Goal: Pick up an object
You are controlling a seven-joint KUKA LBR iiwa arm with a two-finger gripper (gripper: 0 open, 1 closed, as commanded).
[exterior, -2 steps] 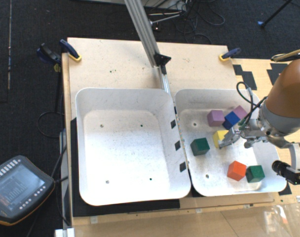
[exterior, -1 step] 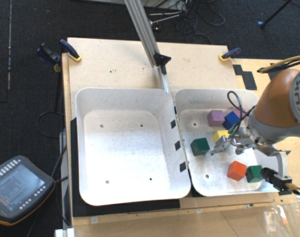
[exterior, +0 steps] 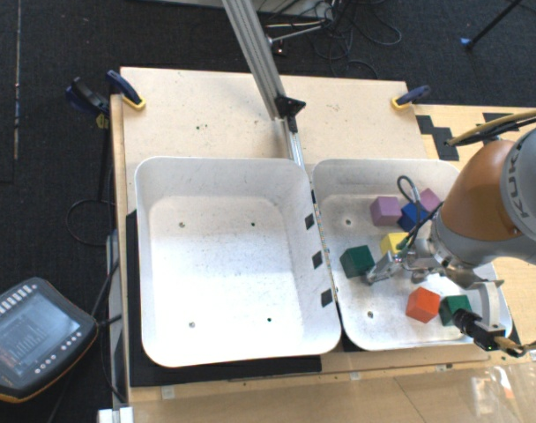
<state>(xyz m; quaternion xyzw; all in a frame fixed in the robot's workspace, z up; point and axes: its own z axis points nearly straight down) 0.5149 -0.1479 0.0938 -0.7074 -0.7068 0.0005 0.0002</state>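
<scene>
Right bin [exterior: 338, 183], contents: dark green cube [exterior: 357, 260] near centre; yellow block [exterior: 394, 241] just right of it; purple block [exterior: 385, 209] above; orange cube [exterior: 423, 305] below right. Gripper [exterior: 384, 269] low, touching the green cube's right side; finger spacing cannot be told. Advice: centre squarely over the cube before closing, avoiding the yellow neighbour.

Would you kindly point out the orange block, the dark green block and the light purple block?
orange block [exterior: 422, 305], camera view, its top face.
dark green block [exterior: 357, 260], camera view, its top face.
light purple block [exterior: 385, 209], camera view, its top face.
</scene>
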